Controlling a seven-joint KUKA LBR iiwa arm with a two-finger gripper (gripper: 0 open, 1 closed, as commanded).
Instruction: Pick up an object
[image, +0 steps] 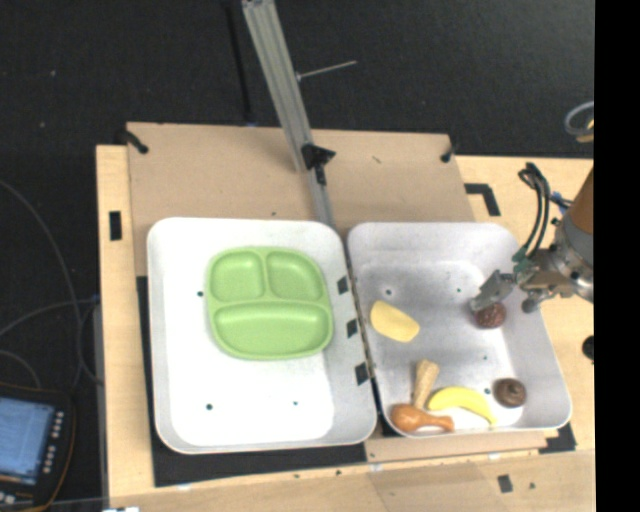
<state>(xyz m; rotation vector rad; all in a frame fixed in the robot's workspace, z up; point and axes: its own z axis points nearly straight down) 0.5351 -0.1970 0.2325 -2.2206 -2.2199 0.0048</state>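
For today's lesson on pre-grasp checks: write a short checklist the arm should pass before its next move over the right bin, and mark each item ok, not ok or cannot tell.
1. Target chosen: the dark round object lies right by the gripper. Ok.
2. Object between the fingers: cannot tell.
3. Room around the target: the yellow piece and the banana lie well apart from it. Ok.
4. Bin wall: the target sits near the right bin edge on the arm's side. Cannot tell if it hinders.
5. Green tray in the left bin is out of the way. Ok.
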